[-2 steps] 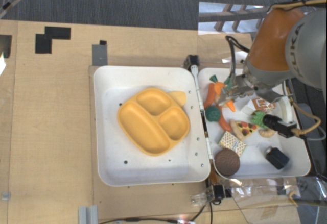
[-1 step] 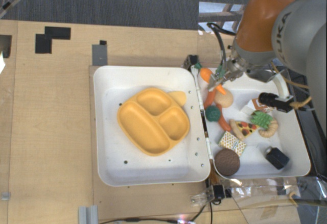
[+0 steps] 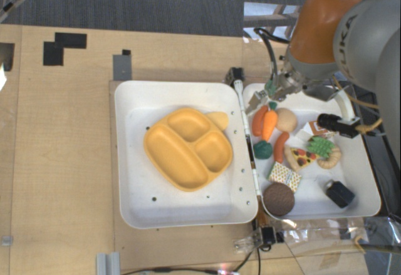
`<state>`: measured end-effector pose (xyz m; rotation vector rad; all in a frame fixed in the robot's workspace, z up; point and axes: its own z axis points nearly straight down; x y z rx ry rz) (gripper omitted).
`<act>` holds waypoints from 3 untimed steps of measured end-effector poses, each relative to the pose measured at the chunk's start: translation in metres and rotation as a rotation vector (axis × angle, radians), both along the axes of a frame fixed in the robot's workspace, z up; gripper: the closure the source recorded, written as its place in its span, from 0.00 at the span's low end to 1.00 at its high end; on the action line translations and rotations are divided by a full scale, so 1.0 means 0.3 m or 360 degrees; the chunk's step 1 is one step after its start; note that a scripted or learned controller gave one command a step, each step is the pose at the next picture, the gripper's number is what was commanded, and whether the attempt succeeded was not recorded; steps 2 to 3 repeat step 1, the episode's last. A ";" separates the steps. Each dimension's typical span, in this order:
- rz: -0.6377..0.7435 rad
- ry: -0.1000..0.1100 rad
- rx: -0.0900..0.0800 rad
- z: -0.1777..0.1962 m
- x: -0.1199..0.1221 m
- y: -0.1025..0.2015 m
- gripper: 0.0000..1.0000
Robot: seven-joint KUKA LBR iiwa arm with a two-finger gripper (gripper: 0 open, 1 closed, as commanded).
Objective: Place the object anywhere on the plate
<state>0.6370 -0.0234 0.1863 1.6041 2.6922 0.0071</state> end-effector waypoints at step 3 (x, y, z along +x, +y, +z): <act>0.0497 -0.0014 -0.0007 0.360 0.043 0.029 0.00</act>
